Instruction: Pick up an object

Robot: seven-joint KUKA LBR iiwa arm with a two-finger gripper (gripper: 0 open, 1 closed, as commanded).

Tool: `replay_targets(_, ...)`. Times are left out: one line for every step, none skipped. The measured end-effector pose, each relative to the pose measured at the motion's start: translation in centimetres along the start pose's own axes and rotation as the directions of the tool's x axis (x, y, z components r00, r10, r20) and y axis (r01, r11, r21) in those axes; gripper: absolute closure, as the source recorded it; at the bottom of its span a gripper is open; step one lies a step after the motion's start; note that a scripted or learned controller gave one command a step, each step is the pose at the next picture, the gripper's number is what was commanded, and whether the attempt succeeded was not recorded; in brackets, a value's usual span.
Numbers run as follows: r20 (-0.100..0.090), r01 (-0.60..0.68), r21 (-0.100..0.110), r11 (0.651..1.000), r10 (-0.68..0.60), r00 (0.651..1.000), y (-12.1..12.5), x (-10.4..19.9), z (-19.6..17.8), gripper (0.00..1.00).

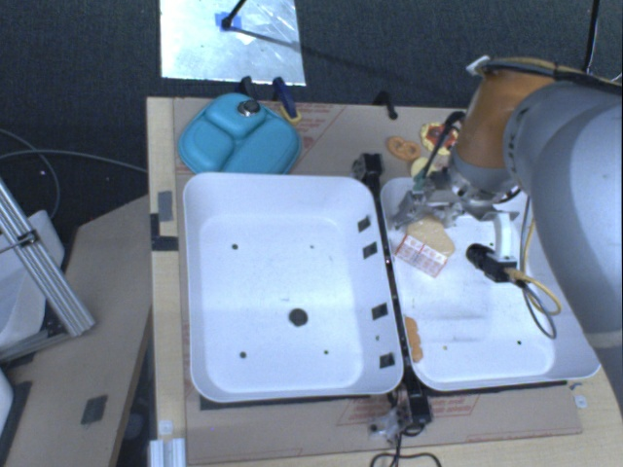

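My gripper (417, 208) is low over the far left corner of the right bin (506, 353), with the grey arm and its orange band rising behind it to the right. Just below it lie a tan flat piece (435, 237) and a red-and-white patterned box (420, 255), the box partly under the tan piece. I cannot tell whether the gripper touches either one. A small orange-brown item (413, 339) lies against the right bin's left wall. In the left bin (224, 212) sits a small dark round object (298, 316).
Behind the left bin, on the bench, rests a blue lidded dish (238, 136). An orange cookie-like piece (401, 147) and a yellow-red item (433, 132) lie behind the right bin. A shiny sheet (232, 27) lies on the floor beyond.
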State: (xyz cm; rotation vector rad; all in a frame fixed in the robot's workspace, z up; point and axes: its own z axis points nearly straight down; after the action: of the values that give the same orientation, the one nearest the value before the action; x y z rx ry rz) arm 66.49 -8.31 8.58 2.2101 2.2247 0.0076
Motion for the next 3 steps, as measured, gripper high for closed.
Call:
replay_targets(-0.002, 0.004, -0.007, 1.0, -0.004, 1.0, 0.8, 7.9, -10.7, 0.0)
replay_targets(-0.001, 0.002, 0.0, 1.0, -0.002, 1.0, 0.7, 7.4, -11.1, 1.0)
replay_targets(-0.002, -0.001, 0.01, 1.0, 0.001, 1.0, -3.5, 9.7, -9.8, 1.0)
